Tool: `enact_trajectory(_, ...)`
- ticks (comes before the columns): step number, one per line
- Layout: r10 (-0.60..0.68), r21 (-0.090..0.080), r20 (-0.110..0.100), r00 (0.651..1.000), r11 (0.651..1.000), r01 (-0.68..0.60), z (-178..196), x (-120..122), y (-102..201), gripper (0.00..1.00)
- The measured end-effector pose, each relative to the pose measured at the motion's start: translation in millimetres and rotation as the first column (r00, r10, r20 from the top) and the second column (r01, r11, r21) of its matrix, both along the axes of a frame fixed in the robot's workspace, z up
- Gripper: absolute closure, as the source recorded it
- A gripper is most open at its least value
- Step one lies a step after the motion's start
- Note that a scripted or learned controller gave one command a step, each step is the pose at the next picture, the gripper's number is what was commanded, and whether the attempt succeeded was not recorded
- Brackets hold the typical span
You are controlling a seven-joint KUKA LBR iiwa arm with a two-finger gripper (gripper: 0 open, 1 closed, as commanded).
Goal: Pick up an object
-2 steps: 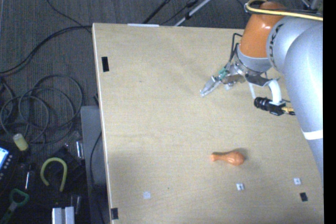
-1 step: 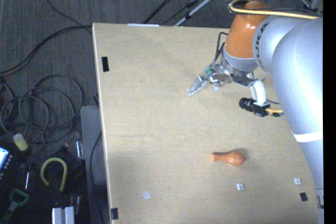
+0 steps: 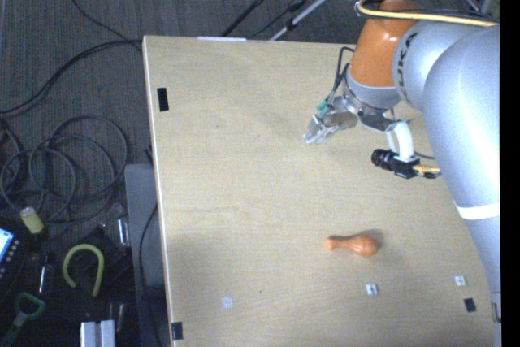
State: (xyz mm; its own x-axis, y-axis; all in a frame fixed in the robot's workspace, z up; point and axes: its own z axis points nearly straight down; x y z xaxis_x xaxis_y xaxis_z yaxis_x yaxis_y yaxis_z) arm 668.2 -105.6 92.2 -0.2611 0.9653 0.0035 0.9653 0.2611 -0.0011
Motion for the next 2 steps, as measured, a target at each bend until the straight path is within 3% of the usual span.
enact_trajectory(1, 0.0, 0.0, 0.0, 1.0, 1.0, 0.0, -0.1, -0.1, -0.1, 0.0)
enact_trajectory(2, -0.231, -0.006, 0.001, 0.973, 0.973, 0.231, 87.0, 0.0, -29.8, 0.0)
